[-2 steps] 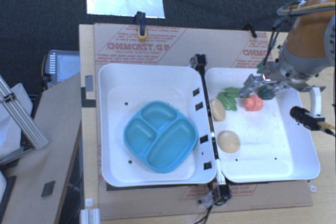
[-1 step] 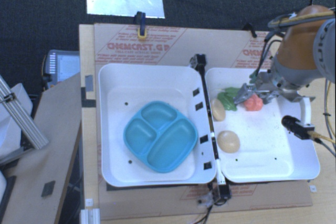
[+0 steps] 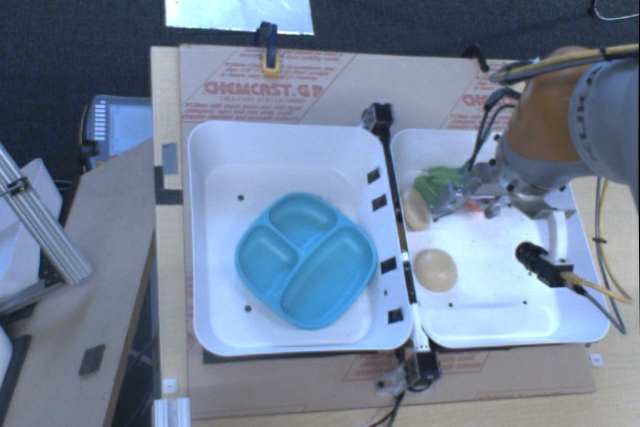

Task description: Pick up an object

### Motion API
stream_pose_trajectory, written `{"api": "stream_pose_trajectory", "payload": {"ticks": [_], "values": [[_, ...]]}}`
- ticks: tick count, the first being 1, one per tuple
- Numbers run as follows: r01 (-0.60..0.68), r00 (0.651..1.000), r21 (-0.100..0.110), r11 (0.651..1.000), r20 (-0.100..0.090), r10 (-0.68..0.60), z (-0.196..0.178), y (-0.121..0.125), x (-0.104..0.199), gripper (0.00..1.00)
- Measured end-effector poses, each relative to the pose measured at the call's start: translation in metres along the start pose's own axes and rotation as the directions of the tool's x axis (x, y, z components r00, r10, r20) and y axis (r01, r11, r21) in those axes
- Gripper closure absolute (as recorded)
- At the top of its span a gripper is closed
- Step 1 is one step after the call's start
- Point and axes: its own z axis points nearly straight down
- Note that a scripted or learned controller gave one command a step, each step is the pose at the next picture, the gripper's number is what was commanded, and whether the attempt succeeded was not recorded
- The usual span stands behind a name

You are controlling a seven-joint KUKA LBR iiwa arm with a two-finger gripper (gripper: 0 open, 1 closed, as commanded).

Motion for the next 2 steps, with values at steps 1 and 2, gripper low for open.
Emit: {"api": "stream_pose_trajectory", "payload": {"ticks": [1,2], "values": [[0.0,1.0,-0.005,1.0,0.001,0.0,-0.014,0.002,0.0,1.0],[0.002,1.0,-0.008,1.0,0.001,-0.002,-0.061,0.009,-0.005,1.0]]}}
